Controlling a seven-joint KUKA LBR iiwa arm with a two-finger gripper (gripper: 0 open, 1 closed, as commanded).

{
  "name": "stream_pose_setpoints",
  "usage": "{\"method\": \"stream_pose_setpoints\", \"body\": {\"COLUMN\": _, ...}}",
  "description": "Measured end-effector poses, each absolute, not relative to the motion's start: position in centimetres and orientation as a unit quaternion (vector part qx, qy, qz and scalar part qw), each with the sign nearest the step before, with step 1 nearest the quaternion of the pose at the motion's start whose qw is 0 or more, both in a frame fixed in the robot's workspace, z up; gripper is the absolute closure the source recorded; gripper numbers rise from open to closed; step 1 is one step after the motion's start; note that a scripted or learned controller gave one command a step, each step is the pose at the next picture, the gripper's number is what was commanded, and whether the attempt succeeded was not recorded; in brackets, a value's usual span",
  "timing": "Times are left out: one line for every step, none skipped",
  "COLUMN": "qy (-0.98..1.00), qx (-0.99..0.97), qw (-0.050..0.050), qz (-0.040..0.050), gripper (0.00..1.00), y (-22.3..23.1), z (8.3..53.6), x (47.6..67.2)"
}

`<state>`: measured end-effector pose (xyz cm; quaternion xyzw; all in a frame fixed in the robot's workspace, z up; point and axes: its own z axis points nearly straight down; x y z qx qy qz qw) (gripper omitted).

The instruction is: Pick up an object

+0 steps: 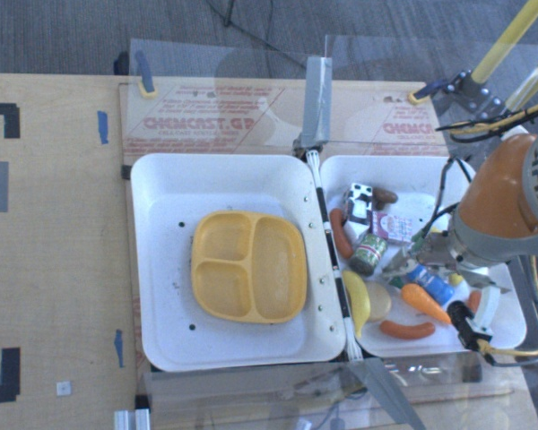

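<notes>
The gripper (pixel 419 262) hangs low in the right bin (pixel 511 330); whether it grasps anything cannot be told. A toy carrot (pixel 425 301) lies just at its 6 o'clock, long axis running from 10 to 4 o'clock, beside a green can (pixel 369 252).

— Where is the arm (pixel 507 195)?
— It reaches in from the right, and its orange band sits large at the right edge, with the grey wrist just below and to the left of it.
— And the gripper (pixel 411 262)?
— Low, at the end of the wrist, pointing left and slightly down. Dark cables loop around the wrist, and metal parts crowd the tip.
— Which way does the wrist lean?
— Leftward, tilted downward.
</notes>
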<state>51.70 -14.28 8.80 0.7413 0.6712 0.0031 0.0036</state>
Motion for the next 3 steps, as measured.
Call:
{"method": "stream_pose_setpoints", "body": {"qy": 0.669, "qx": 0.743, "qw": 0.006, "qz": 0.0027, "gripper": 1.00, "y": -14.6, "z": 9.8, "x": 51.7}}
{"method": "stream_pose_setpoints", "body": {"qy": 0.664, "qx": 0.748, "qw": 0.000, "qz": 0.0001, "gripper": 1.00, "y": -7.8, "z": 18.5, "x": 55.4}}
{"method": "stream_pose_setpoints", "body": {"qy": 0.657, "qx": 0.754, "qw": 0.000, "qz": -0.0002, "gripper": 1.00, "y": -5.4, "z": 22.7, "x": 56.1}}
